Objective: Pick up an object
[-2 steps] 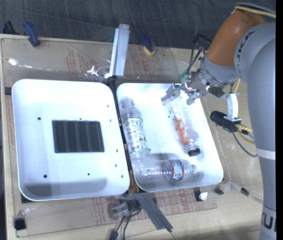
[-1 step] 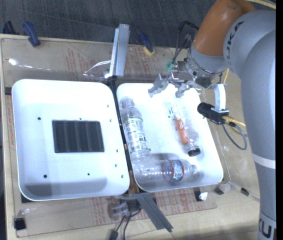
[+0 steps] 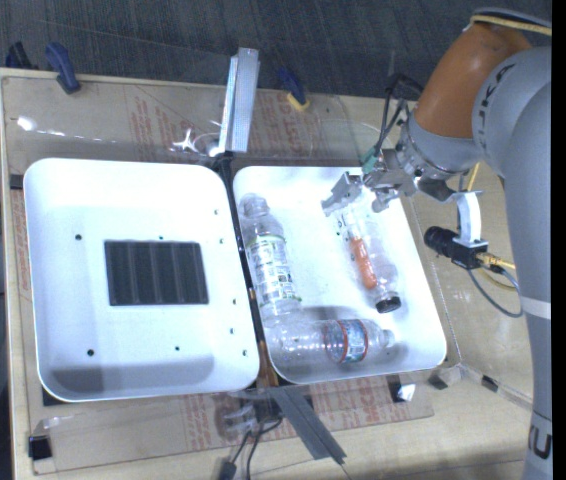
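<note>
The grey arm with its orange band enters from the right, and its two-finger metal gripper (image 3: 355, 196) hangs over the upper part of the right-hand shallow white bin (image 3: 415, 268). Whether the pincer is spread or pressed together cannot be told at this slant; nothing is visible between its tips.

Three candidate objects lie in this bin:
- A small clear plastic bottle with orange contents and a dark cap (image 3: 368, 263) lies just below the gripper, pointing down and to the right. It appears the nearest target.
- A clear plastic water bottle with a printed label (image 3: 268, 258) lies along the bin's left wall.
- A second clear bottle with a red-and-blue label (image 3: 333, 338) lies across the lower end, close to the foot of the first.

Recommended procedure: centre the gripper above the middle of the small bottle's body. Align the fingers across its narrow width, not along its length. Descend straight until the tips straddle the body, then close and lift vertically. A round, smooth bottle is likely to roll or slip if gripped off-centre.

The left-hand white bin (image 3: 63, 208) carries a dark ribbed rectangular panel (image 3: 156, 272). Both bins rest on a pale wooden bench (image 3: 468, 388), with blue clamps (image 3: 63, 68) along its far edge and dark carpet (image 3: 213, 8) beyond.
</note>
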Motion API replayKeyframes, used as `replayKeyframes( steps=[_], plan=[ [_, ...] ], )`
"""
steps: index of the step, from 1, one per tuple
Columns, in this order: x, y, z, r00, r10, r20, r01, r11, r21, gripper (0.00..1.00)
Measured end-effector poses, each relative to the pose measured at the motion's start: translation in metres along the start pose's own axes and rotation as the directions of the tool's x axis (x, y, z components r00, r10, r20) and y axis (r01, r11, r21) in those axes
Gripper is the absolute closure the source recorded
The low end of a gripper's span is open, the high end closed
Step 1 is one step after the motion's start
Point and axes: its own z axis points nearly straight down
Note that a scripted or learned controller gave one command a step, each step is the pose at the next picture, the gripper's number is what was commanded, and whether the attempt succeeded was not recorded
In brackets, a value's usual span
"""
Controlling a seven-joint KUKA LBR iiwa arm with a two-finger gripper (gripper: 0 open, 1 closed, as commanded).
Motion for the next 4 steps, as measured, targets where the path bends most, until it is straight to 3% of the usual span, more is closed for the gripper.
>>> replayKeyframes(
  steps=[1,2,3,4],
  plan=[
    [-0.004,-0.047,0.037,0.994,-0.111,0.001,0.111,0.994,-0.001,0.0],
    [-0.006,-0.018,0.051,0.989,-0.149,0.003,0.149,0.989,-0.003,0.0],
    [-0.004,-0.035,0.02,0.977,-0.215,0.002,0.215,0.977,-0.002,0.0],
    [-0.004,-0.035,0.007,0.966,-0.257,0.005,0.257,0.966,-0.004,0.0]
  ],
)
